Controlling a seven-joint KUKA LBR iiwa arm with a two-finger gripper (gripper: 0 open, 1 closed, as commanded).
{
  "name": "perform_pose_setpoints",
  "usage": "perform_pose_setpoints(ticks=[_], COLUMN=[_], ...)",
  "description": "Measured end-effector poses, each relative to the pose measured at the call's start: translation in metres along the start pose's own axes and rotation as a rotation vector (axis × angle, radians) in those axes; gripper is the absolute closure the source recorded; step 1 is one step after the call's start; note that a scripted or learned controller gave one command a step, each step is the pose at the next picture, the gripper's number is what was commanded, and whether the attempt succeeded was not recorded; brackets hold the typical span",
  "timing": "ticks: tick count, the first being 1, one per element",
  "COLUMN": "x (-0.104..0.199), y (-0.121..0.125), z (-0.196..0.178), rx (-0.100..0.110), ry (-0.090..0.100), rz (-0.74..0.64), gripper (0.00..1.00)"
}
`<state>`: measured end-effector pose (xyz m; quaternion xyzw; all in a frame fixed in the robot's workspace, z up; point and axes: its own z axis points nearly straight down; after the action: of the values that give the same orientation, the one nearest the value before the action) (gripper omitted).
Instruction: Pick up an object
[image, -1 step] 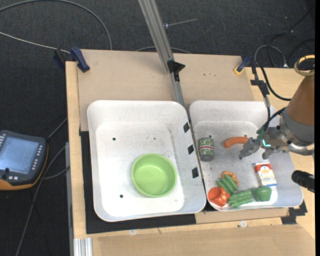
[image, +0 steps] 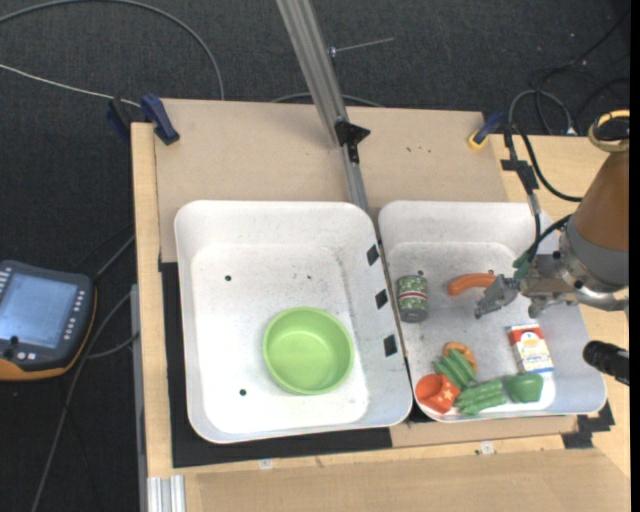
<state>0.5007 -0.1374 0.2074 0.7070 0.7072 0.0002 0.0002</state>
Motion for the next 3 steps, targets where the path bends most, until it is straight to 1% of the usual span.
perform_pose_setpoints(ticks=[1,2,3], x=[-0.005,-0.014,-0.014], y=[-0.001,-0.001,-0.001], z=[0.043,0.101,0.112], rx=[0.004,0.005,0.0], ry=[0.001,0.001,0.0], rz=[0.001,0.001,0.0], gripper=[0.0,0.0,0.0])
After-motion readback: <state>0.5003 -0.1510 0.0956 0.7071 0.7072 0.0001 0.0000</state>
